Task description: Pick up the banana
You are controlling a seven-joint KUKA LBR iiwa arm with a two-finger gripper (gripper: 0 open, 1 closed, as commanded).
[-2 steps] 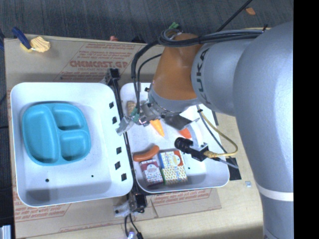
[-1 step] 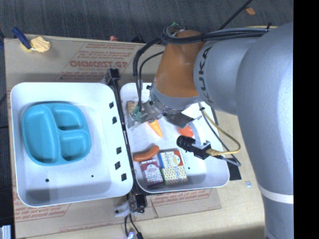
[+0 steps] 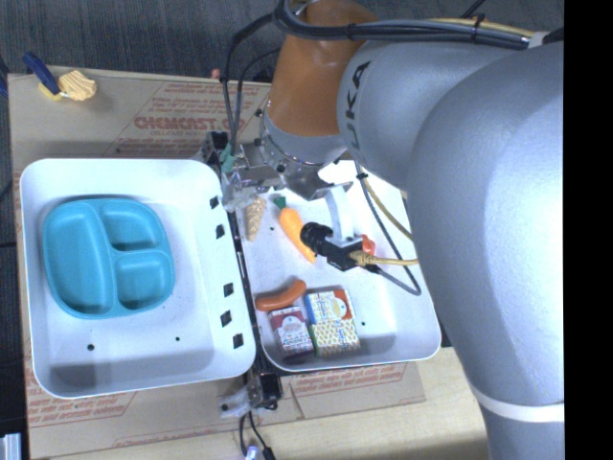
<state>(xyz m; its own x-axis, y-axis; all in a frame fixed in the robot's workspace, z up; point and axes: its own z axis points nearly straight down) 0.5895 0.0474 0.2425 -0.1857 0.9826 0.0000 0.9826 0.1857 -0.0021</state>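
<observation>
My gripper (image 3: 245, 182) hangs over the far left corner of the right bin (image 3: 402, 338), close to the wall between the two bins. Just below it is a pale yellow-tan tapered object (image 3: 254, 218), its upper end hidden under the gripper; I cannot tell whether it is touching. The grey arm with its orange band (image 3: 311, 75) covers the far and right parts of this bin.
An orange carrot (image 3: 293, 232) lies beside the tapered object. A reddish sausage (image 3: 281, 295) and two small boxes (image 3: 313, 328) sit near the front of the right bin. The left bin (image 3: 57, 377) holds a blue divided tray (image 3: 107, 254). A black cable connector (image 3: 330, 244) hangs over the right bin.
</observation>
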